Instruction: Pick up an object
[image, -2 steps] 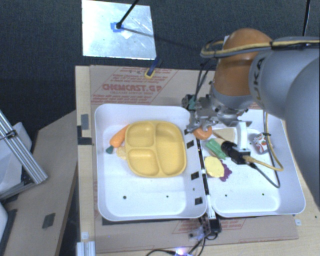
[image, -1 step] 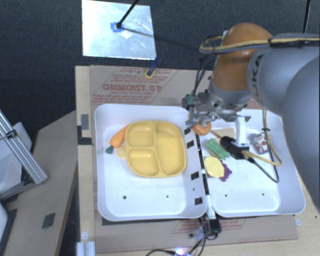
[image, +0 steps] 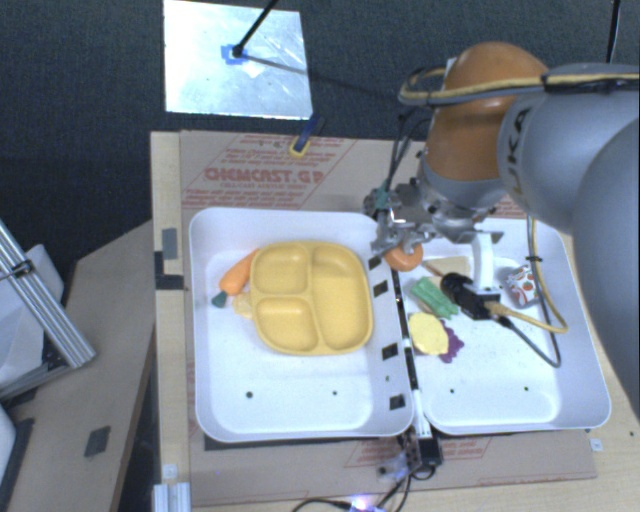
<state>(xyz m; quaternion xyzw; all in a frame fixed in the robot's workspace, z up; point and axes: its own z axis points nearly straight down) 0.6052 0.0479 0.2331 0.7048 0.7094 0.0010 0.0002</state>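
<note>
Hand (image: 402, 240): low over the divider between the bins, at the back; whether it is closed or apart cannot be told.
Orange object (image: 405, 258): just below the hand, in the right bin (image: 520, 400) by the divider; round, long axis unclear.
Carrot (image: 236, 273): left bin (image: 300, 405), long axis slanting, green end lower left.
Yellow tray (image: 305, 297): left bin, touching the carrot.
</note>
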